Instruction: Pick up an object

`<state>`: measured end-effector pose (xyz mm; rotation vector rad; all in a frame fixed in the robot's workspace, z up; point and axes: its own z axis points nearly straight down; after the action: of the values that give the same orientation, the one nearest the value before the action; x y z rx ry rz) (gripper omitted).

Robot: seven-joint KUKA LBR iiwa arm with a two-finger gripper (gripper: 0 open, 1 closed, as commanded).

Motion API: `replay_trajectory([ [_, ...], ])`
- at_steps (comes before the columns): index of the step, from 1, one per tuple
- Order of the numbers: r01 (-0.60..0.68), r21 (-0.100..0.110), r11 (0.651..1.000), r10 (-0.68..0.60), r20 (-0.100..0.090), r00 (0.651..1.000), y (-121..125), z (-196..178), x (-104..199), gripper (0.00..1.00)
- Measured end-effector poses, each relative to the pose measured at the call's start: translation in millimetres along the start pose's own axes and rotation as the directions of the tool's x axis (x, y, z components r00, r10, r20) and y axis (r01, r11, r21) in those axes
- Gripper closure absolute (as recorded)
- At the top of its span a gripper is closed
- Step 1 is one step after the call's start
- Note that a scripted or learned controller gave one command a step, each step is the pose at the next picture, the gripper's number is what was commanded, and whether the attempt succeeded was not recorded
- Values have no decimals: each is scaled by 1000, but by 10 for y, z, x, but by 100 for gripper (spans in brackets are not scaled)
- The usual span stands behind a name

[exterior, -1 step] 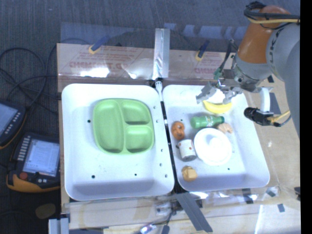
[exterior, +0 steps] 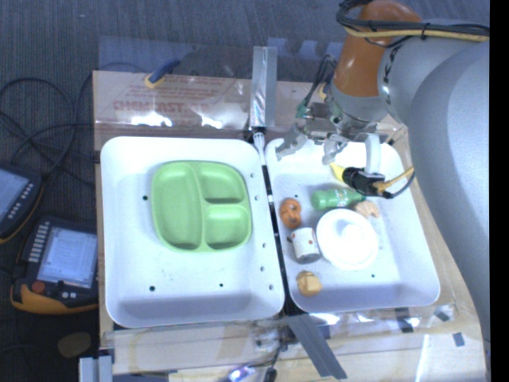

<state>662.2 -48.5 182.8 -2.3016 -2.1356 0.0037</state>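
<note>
Nearest the camera in the right-hand white bin lies a small tan lump of toy food, then a short grey-and-white can touching a round white bowl. Beyond sit an orange toy fruit and a green bottle — crowded, likely awkward to grasp singly. The left-hand white bin holds a green divided tray. Farthest, the gripper hovers over the bin's back corner; open or closed, I cannot tell.

Dark grey carpet floor surrounds the counter. Black cables loop across the floor at left. Two handheld control pendants lie there, screens lit. Glare patches on the counter's clear sheeting.
</note>
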Motion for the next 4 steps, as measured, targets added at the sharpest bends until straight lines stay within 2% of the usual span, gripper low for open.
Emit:
replay_trajectory([
  [1,-190,0,982,190,1,982,91,186,-464,0],
  [2,-97,-27,995,97,0,995,-375,653,-712,0],
  [3,-184,-35,982,184,-4,983,-373,834,-670,0],
  [4,-108,-16,994,108,1,994,-689,932,-627,0],
])
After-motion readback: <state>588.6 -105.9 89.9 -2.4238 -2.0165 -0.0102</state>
